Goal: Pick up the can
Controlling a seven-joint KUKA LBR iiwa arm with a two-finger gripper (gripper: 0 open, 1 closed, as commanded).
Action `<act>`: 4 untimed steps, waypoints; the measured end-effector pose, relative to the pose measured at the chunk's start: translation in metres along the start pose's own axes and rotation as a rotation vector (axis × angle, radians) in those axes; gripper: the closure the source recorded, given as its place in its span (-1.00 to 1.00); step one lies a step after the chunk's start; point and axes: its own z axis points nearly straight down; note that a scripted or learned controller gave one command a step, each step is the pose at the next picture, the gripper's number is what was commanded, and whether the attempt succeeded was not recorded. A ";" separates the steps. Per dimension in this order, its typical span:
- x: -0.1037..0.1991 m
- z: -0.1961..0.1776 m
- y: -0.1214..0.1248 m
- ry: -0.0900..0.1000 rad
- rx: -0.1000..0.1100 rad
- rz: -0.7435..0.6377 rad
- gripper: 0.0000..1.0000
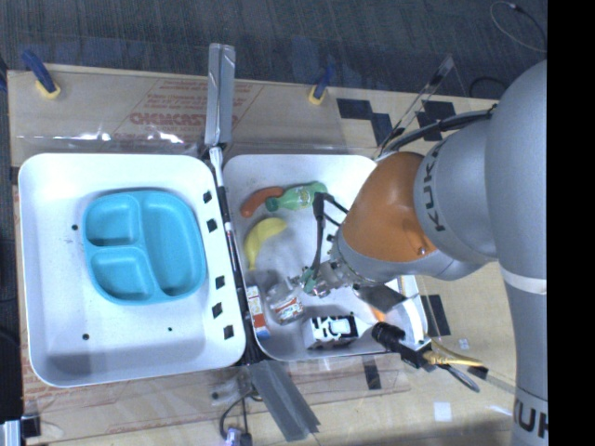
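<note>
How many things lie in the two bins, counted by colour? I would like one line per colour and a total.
Blue: 1, the divided tray in the left bin.
Yellow: 1, the banana.
Orange: 1, the carrot.
Green: 1, the bottle.
Silver: 1, the can.
Black and white: 1, the small box.
Total: 6.

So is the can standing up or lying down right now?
Lying down: the can rests on its side in the right bin, near the claw.

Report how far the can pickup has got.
Done: the arm has reached into the right bin, its gripper low among the items. In hand: it sits by the can, which lies on the bin floor beside the banana. Left: a confirmed grasp and the lift.
</note>
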 end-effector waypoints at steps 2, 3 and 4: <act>0.046 -0.085 0.066 -0.001 -0.001 0.091 1.00; 0.036 -0.084 0.096 -0.001 -0.001 0.252 1.00; 0.124 -0.084 0.064 0.000 0.002 0.048 1.00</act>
